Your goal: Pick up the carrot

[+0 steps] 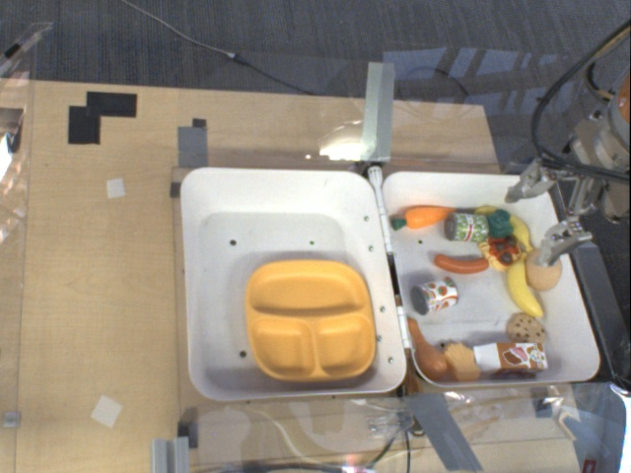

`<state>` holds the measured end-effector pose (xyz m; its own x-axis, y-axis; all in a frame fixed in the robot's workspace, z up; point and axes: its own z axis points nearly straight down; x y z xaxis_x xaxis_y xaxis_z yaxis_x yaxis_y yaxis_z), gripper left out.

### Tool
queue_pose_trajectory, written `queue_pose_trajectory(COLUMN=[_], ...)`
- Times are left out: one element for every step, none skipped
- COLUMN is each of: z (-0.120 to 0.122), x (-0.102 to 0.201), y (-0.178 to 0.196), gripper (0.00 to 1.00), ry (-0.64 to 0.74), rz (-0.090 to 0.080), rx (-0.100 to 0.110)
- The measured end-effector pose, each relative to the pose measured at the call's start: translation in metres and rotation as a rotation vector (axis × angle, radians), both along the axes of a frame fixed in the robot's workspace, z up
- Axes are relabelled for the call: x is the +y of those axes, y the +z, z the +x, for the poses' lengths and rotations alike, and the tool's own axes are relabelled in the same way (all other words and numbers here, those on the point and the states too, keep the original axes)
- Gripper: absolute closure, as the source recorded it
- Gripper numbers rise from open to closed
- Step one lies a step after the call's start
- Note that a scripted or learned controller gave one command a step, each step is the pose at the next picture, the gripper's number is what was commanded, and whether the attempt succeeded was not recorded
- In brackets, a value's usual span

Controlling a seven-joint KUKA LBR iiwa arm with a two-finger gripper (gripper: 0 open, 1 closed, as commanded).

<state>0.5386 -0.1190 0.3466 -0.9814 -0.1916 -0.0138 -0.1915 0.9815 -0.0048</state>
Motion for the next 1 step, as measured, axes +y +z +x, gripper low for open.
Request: queue_pose_trajectory(z=[-0.0370], x=[-0.0225], y=[-0.0508], gripper=[1.00], ry=[-0.017], rz=[0.001], rx=[0.008])
